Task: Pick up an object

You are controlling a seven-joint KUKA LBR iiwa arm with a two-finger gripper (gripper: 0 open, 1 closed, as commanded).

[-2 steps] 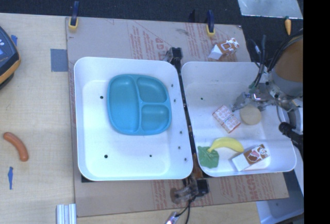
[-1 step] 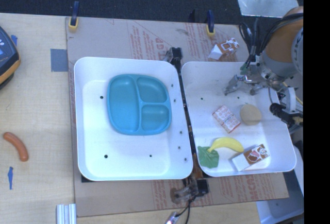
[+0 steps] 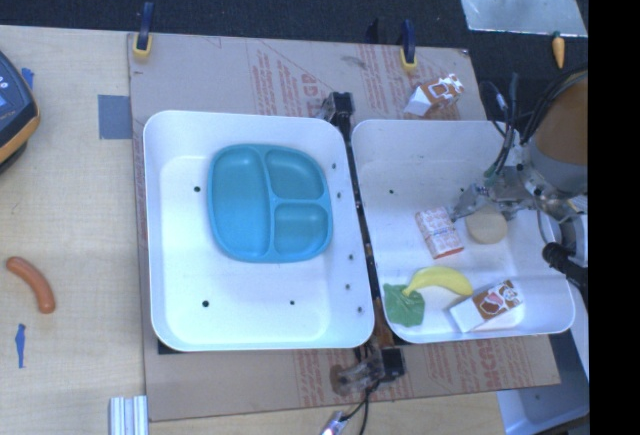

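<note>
stage: reaching, nothing lifted | claw (image 3: 478, 204): low in right bin (image 3: 400, 148), grip state unclear, cannot tell | target guess: round beige piece (image 3: 488, 227) on bin floor just beside it | left: close, lift

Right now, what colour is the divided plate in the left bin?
Light blue; the divided plate shows clearly in the camera view.

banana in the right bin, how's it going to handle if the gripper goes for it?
The banana looks like smooth moulded plastic, so probably stiff, light and somewhat slippery. Its curve may make it pivot when nudged. It appears to touch the green leafy piece, which might get dragged along.
</note>
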